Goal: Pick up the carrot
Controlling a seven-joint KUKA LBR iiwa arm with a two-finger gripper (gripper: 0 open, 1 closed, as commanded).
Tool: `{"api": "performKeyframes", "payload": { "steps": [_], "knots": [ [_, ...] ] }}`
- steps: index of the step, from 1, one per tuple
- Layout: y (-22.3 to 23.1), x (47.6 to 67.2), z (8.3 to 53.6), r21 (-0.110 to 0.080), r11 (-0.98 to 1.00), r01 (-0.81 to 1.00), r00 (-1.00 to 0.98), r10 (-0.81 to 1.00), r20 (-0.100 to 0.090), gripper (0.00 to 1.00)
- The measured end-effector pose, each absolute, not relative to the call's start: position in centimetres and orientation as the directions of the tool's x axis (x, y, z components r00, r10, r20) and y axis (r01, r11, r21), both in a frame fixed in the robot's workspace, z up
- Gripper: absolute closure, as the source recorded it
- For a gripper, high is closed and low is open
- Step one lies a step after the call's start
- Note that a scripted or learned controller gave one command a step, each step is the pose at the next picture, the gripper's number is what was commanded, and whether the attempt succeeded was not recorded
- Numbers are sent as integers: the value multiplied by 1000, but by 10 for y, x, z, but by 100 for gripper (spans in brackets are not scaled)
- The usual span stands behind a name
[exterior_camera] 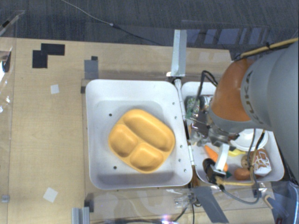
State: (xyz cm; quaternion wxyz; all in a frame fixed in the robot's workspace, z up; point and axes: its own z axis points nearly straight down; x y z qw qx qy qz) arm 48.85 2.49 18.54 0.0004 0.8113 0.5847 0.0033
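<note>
Within the right bin [279, 166], the carrot [210, 151]

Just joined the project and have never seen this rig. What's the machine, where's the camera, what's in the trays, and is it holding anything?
There is one camera, fixed above the bench and looking down at a slant. The big grey robot arm with an orange band reaches in from the right. Its pincer is over the right shallow white bin. The left shallow white bin holds a yellow three-compartment plate. The right bin holds the small orange carrot, which is the thing to pick up, lying close by the pincer. It also holds a white dish, a brown-and-white patterned item and a few bits partly hidden by the arm. Nothing visibly sits in the pincer, and the carrot seems to lie in the bin.
</note>
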Motion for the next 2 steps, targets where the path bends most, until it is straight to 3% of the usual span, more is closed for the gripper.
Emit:
{"api": "performKeyframes", "payload": {
  "steps": [1,2],
  "knots": [
    [24,491,196,8,-313,950,313,950,5,100],
    [-37,488,196,4,376,926,-376,926,-2,100]
  ]
}}
